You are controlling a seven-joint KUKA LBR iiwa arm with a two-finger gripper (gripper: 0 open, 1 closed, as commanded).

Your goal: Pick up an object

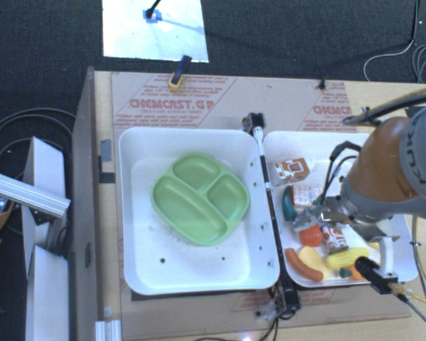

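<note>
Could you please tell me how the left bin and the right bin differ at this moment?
The left bin holds a single green divided plate, lying flat; the right bin holds a cluster of small items, among them a toy hot dog and a corn cob. The arm's gripper is down in the right bin, not the left bin. Both are shallow, white and side by side.

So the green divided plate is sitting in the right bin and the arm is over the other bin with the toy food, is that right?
Not quite. The camera view shows the green divided plate in the left bin, not the right one. The arm is indeed over the other bin, the right bin, among the toy food.
</note>
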